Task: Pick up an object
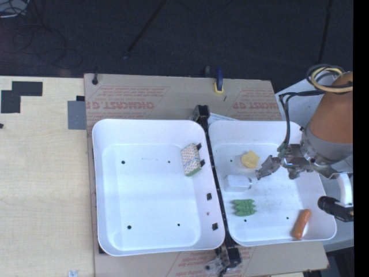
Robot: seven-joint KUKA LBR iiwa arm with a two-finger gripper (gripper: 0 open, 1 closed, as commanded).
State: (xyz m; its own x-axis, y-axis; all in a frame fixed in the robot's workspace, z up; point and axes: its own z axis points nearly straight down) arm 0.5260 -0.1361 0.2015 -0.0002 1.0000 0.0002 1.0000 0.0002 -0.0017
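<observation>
Approach is the step in hand, as I read it from my screen. Gripper point(264, 170) hangs over the right bin point(323, 235), reaching in from the right, its tip near the middle of that bin. I can't tell how the end effector is set, apart or together; the tip is too small and blurred for that, and I see nothing carried in it.

Four candidates lie in the right bin. A yellow piece point(249, 159) sits just left of the tip, towards the back. A white block point(238, 182) lies just below and left of the tip, hard to make out against the floor of the bin. A green pod point(244, 207) lies nearer the front, and a carrot point(300, 224) rests by the front right corner, well apart from the rest. In the left bin point(109, 224) a sponge point(191, 159) leans close to the right wall, at the divider.

My guess is the yellow piece or the white block is the target, being nearest. The next move calls for centring over one of them, coming straight down, and closing only once it sits squarely in the grasp. The two lie near each other, so a sloppy descent could nudge one while reaching for the other.
</observation>
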